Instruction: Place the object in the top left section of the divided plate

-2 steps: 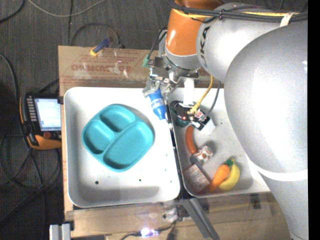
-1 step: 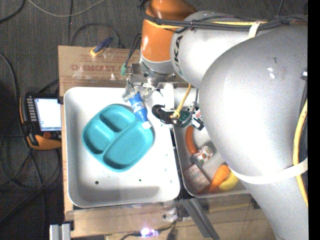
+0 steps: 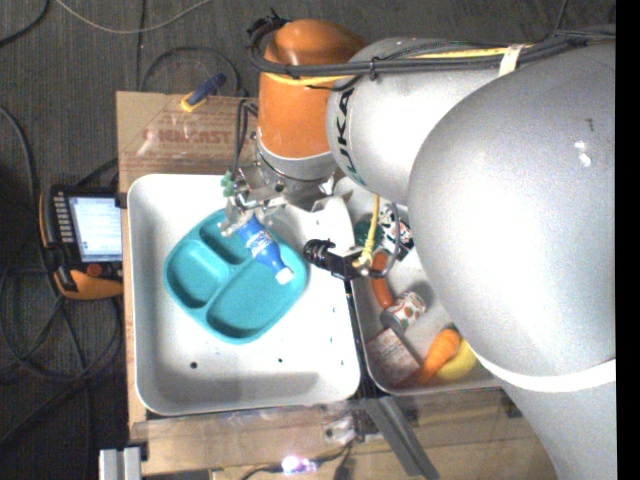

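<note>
The claw [image 3: 243, 216] hangs over the far right edge of the teal divided plate [image 3: 208, 286], under the arm's orange band. How wide it stands cannot be told from this angle. Just near of it, a small blue bottle [image 3: 270, 256] with a white end lies slantwise on the right side of the plate. Its far end reaches up to the claw, and it is unclear whether the claw grips it. The bottle seems to rest across the ridge between two sections, though which ones is unclear.

The plate sits tilted in the left white bin [image 3: 150, 373]. The right bin [image 3: 372, 376] holds a clutter of things, among them an orange carrot [image 3: 438, 354] and a small tin [image 3: 405, 311]. Beyond the left bin lies a sheet of cardboard [image 3: 170, 138], and left of it a handheld screen [image 3: 88, 230].
</note>
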`<state>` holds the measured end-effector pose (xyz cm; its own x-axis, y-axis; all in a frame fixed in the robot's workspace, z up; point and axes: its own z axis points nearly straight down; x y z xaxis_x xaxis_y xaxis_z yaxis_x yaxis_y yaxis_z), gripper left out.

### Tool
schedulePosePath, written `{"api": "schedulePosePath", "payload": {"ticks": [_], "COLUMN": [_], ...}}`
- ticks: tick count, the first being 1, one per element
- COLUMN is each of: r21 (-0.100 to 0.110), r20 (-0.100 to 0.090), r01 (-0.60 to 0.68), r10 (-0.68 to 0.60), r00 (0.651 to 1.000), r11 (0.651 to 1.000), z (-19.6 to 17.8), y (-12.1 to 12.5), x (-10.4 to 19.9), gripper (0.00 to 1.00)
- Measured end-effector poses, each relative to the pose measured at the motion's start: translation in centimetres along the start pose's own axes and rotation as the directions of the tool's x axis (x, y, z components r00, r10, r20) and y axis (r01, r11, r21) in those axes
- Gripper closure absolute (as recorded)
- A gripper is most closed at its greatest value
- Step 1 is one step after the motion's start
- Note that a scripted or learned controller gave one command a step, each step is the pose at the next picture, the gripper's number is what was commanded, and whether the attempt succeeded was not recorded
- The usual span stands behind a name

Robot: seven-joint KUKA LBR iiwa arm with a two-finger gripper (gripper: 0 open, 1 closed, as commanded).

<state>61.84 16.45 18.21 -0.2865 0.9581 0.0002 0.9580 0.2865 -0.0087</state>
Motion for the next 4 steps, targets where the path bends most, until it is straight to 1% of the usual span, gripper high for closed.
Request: {"api": "schedulePosePath", "payload": {"ticks": [1,2,3,4], "r21": [-0.001,-0.002,0.004,-0.001], "r20": [0.003,0.002,0.000,0.003], "r01": [0.220,0.220,0.218,0.355], "r10": [-0.220,-0.220,-0.218,-0.355], "r00": [0.975,0.975,0.976,0.935], "r11": [0.975,0.975,0.976,0.935], "z": [-7.2,-7.2,-7.7,-7.7], "y": [0.5,0.5,0.4,-1.8], "x": [2.9,3.0,3.0,6.0], "gripper": [1.00,0.00,1.00,1.00]}}
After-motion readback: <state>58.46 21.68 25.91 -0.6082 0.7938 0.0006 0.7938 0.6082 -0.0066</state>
